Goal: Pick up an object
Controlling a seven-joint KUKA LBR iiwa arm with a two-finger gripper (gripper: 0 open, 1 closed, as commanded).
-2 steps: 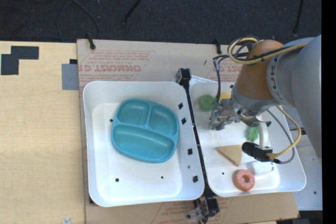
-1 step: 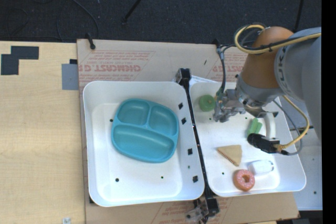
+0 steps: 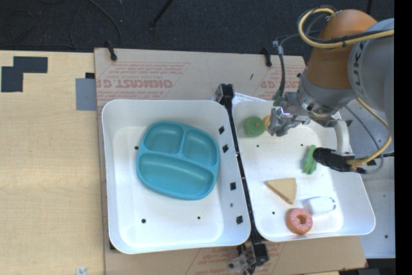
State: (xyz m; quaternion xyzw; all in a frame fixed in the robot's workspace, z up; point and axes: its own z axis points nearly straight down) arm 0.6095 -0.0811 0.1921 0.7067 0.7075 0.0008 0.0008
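Now my arm (image 3: 335,67) reaches from the right, gripper (image 3: 278,125) low beside the green ball (image 3: 253,126). Can't tell its open-or-closed state; too small, blurred.

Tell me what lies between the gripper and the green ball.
Nothing but bare white bin floor in the camera view; the gripper hangs just right of the green ball.

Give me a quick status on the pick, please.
Claw low in right bin, beside green ball. Nothing gripped. Donut, wedge untouched.
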